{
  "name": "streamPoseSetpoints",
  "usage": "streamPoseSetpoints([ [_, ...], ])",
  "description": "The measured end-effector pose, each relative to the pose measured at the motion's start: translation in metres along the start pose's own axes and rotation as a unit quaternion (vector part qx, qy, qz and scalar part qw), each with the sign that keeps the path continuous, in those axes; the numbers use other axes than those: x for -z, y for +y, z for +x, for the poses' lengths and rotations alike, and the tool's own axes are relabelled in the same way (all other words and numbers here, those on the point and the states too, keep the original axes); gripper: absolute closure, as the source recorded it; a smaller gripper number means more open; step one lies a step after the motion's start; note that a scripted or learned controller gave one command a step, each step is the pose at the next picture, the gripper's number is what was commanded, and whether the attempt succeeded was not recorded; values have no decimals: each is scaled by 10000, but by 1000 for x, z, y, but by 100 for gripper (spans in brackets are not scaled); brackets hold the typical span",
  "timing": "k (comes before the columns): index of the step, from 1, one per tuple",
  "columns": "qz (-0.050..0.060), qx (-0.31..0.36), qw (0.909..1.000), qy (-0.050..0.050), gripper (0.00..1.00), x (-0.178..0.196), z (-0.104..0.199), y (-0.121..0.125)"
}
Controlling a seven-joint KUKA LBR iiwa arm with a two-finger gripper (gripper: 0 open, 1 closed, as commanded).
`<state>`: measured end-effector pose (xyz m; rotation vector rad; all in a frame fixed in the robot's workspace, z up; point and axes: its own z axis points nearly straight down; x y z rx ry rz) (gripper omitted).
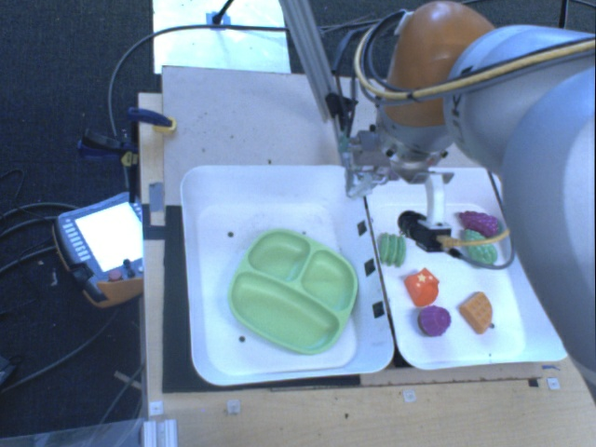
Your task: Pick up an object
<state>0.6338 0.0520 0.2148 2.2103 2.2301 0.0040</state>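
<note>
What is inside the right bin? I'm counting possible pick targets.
The right bin holds a green ridged toy, red piece, purple piece, orange piece and magenta and teal toys. The arm covers its far corner.

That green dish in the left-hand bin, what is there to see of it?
The green plate is pale lime, looks like smooth plastic, and has rounded corners. Raised ridges split it into three compartments: one long, two smaller. It lies flat, turned at an angle, on the floor of the left bin, right of the middle. Nothing lies in it.
</note>
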Motion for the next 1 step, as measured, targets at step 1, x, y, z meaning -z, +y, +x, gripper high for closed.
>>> streamPoseSetpoints([
  [1, 9, 4, 10000, 5, 100, -4, 50, -6],
])
